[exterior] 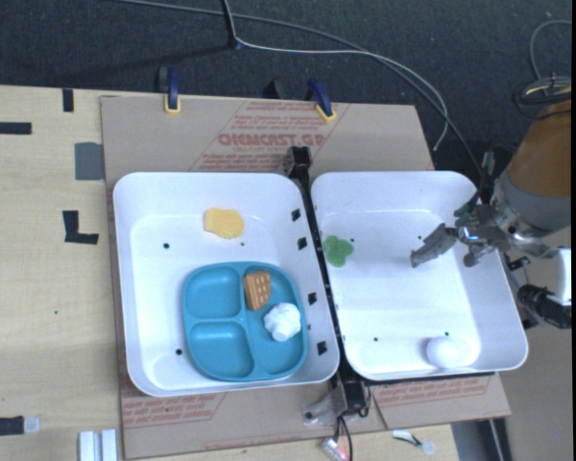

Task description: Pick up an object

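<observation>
The right bin (403,195) holds a small green object (338,251) by its left wall and a white ball (448,351) near its front right corner. My gripper (447,254) hangs over the right side of this bin, open with nothing between its fingers. It is well right of the green object and above the white ball in the view. In the left bin (149,257), a yellow piece (225,223) lies at the back. A blue divided tray (216,344) there carries a brown waffle-like piece (257,289) and a white crumpled object (282,321).
Both bins sit on a cardboard sheet (259,133) clamped at the back with two clips. A black divider (312,248) runs between the bins. A cable (298,41) crosses the dark floor behind the bench.
</observation>
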Available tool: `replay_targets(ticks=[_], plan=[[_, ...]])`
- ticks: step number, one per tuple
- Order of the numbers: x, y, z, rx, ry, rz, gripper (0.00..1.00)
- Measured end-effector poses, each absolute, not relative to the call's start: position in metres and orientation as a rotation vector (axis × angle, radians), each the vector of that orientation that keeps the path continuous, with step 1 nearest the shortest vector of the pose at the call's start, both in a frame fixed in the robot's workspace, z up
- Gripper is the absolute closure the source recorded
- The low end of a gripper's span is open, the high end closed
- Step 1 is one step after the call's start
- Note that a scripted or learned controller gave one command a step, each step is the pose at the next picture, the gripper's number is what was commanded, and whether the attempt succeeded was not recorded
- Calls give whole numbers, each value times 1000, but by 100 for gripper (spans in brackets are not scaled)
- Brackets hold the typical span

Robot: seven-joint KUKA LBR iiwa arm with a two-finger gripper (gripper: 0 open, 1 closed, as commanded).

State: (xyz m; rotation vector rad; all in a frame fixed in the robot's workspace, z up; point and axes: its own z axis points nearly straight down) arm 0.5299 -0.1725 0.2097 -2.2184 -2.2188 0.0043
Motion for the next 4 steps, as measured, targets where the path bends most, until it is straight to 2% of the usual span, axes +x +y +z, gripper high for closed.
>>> replay_targets(ticks=[1, 2, 3, 4], plan=[[532, -167, 165, -2217, -2220, 4, 0], [530, -167, 102, -2217, -2218, 5, 0], [531, -167, 115, -2220, -2222, 1, 100], [526, -164, 175, -2223, -2225, -4, 100]])
